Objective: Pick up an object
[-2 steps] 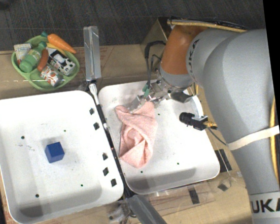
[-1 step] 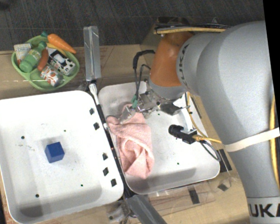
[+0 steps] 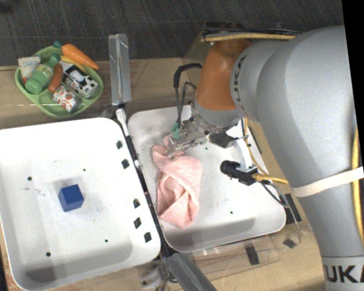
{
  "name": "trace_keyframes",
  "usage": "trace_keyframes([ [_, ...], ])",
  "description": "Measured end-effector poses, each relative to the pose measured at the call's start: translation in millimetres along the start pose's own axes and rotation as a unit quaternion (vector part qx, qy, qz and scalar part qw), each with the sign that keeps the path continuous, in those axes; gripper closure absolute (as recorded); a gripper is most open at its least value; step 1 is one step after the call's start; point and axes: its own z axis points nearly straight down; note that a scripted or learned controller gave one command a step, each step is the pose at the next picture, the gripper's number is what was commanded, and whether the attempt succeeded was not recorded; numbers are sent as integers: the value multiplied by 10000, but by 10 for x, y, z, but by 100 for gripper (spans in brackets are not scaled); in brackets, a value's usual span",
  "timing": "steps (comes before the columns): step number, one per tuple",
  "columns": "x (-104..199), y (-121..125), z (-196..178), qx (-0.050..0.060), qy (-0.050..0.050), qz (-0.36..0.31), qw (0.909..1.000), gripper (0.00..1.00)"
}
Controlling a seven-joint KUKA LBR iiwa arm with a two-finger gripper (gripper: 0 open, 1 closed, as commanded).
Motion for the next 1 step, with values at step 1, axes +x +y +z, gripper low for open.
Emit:
trace_keyframes([
  [1,242,329,-934,-29,-21,-1628,9866,100],
])
